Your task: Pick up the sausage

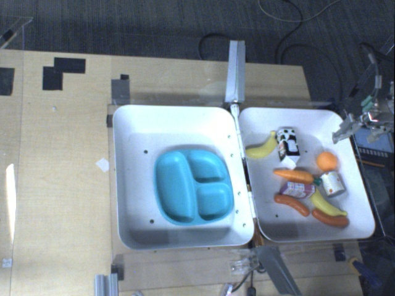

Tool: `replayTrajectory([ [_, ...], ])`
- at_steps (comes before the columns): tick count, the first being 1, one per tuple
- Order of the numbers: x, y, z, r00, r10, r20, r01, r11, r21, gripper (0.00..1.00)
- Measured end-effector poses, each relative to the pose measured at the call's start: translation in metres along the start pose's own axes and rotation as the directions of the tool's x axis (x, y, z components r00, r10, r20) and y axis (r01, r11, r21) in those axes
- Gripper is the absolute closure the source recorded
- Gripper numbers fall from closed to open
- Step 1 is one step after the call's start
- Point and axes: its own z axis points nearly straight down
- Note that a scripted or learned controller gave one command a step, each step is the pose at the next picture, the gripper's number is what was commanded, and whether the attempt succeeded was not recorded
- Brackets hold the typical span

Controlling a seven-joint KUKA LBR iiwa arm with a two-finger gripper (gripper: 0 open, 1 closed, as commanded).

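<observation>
Come down on the sausage (292,204) across its middle — the purple packet (297,189) touches it; end effector (371,113) state unclear.

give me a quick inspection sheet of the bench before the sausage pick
surface: wooden bench bearing two white bins, left bin and right bin, side by side
job's things: two sausage-like pieces in the right bin, one left of the front banana, one at the front right; neither gripped
clutter: blue divided plate in the left bin; in the right bin two bananas, carrot, orange, black-and-white carton, small can, purple packet
grippers: hand over the right bin's back right rim, holding nothing seen
cables: black loops on the floor behind the bench
surroundings: dark carpet, metal post between the bins
</observation>
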Motion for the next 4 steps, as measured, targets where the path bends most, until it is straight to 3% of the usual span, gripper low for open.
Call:
replayTrajectory([
  [1,0.079,-0.067,0.1,0.999,-0.032,-0.001,0.032,0.999,0.001,0.0],
  [2,0.096,-0.071,0.17,0.983,-0.184,0.0,0.184,0.983,-0.002,0.0],
  [3,0.107,-0.071,0.194,0.999,0.048,-0.001,-0.048,0.999,-0.007,0.0],
  [4,0.108,-0.067,0.182,0.999,0.045,-0.002,-0.045,0.999,-0.015,1.0],
])
